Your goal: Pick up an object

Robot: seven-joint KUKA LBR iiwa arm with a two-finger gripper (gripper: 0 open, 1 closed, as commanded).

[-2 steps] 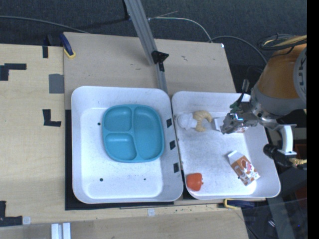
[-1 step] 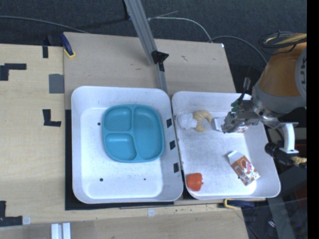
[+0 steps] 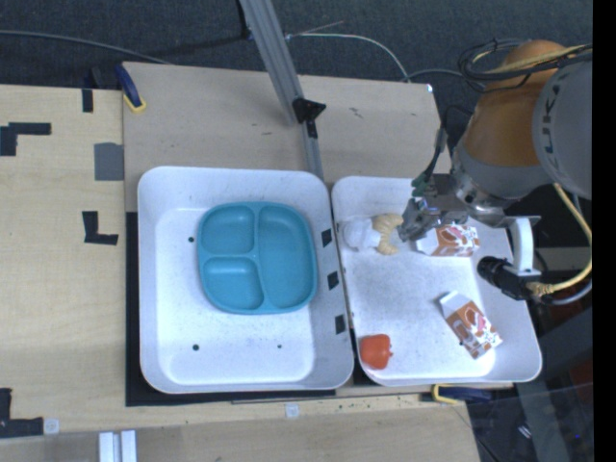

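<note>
While the grey two-finger gripper (image 3: pixel 420 221) hovers low in the right white bin (image 3: pixel 500 369), its grip unreadable, the small beige toy (image 3: pixel 387 231) beside it (probably light, soft) wants pinching mid-body.

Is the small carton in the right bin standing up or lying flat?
Lying flat: the small carton shows its broad printed face upward on the right bin floor.

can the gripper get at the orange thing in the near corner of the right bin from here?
Probably yes. The orange object sits alone by the right bin's near-left corner, nothing on top or beside it. The gripper is further back, over the small pale items. The bin's walls close by may crowd the approach.
</note>
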